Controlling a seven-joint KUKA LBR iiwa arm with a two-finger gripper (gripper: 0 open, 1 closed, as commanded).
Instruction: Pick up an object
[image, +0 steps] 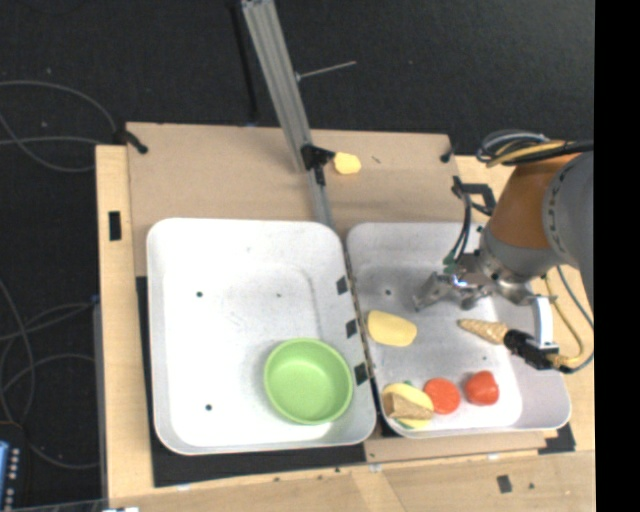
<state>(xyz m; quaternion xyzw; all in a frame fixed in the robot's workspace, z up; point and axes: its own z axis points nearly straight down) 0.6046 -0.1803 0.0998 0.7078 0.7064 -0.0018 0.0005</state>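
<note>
My gripper (446, 296) hangs low over the middle of the right bin (400, 250), its fingers spread open with nothing between them. A pale yellow lump (392, 328) lies just left of and below it, near the bin's left wall. A tan cone-shaped piece (483, 329) lies just right of and below the gripper. Along the bin's front edge sit a red tomato-like ball (441, 395), a red pepper-like piece (482, 388) and a yellow and brown piece (408, 403).
The left bin (220, 270) holds a green bowl (308, 380) in its front right corner. A slanted metal rail (285, 90) rises behind the bins, with a small yellow object (347, 163) on the bench beside it. The arm's wrist and cables (530, 220) overhang the right bin's right side.
</note>
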